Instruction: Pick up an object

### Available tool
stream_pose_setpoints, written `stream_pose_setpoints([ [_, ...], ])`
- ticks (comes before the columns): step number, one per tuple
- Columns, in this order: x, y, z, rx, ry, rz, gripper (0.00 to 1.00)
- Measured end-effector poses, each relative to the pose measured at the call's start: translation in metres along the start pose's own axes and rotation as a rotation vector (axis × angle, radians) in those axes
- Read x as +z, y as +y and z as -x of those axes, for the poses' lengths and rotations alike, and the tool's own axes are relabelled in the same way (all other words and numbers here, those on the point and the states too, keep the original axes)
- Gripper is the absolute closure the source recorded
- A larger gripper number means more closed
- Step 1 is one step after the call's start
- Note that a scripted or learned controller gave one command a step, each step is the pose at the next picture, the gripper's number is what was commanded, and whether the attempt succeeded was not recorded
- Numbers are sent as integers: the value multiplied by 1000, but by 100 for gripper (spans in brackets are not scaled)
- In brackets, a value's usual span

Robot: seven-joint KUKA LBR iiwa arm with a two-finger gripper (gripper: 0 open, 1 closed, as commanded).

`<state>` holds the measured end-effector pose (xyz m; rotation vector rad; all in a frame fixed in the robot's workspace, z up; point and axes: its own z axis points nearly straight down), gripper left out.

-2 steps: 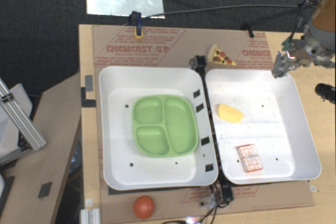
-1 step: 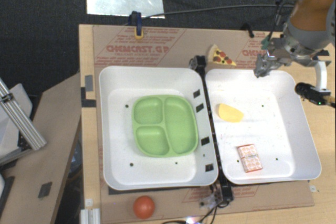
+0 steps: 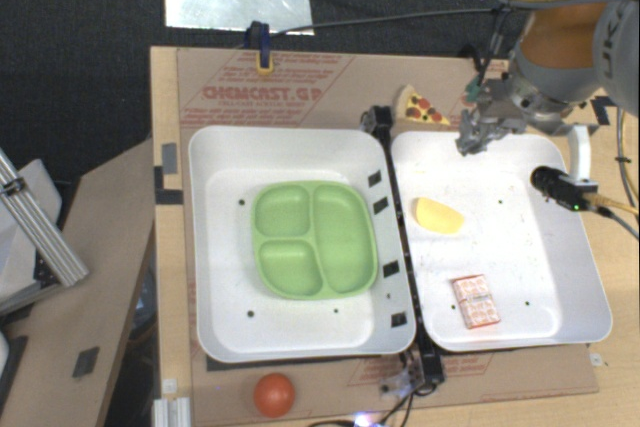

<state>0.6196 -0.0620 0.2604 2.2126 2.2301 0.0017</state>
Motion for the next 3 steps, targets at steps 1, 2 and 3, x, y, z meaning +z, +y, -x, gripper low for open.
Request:
stream_pose_setpoints([
  [1, -2, -5, -57, 0, 0, 0, 100],
  [2, -1, -8, -108, -1, 1, 0, 100],
  [3, 5, -17, -151, -1, 1, 0, 100],
])
